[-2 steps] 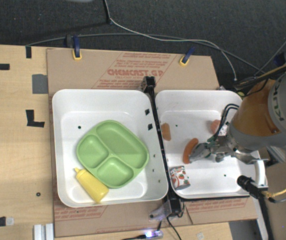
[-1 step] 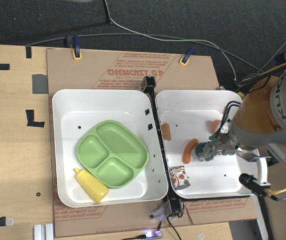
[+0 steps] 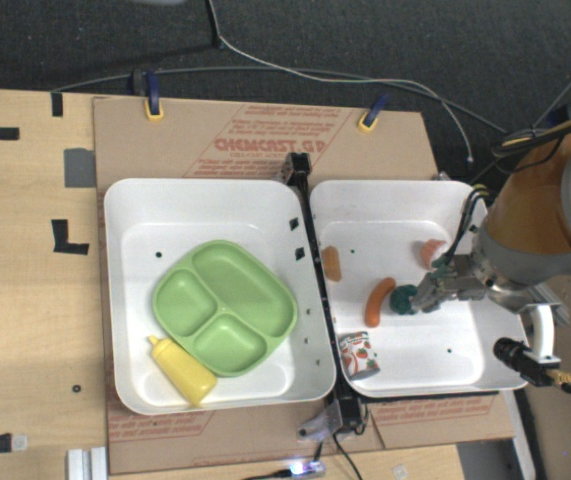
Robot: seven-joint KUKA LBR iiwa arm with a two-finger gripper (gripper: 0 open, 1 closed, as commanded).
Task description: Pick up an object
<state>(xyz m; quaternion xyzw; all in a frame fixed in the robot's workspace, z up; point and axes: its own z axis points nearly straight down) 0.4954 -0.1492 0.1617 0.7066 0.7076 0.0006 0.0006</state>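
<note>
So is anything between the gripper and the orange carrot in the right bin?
Yes: a dark green object lies right at the gripper, between it and the carrot, which sits just left of it. Nothing else visible in the right bin intervenes.

Grey arm [image 3: 530, 233] reaches from the right, hand [image 3: 427, 296] lowered, pointing left
</note>
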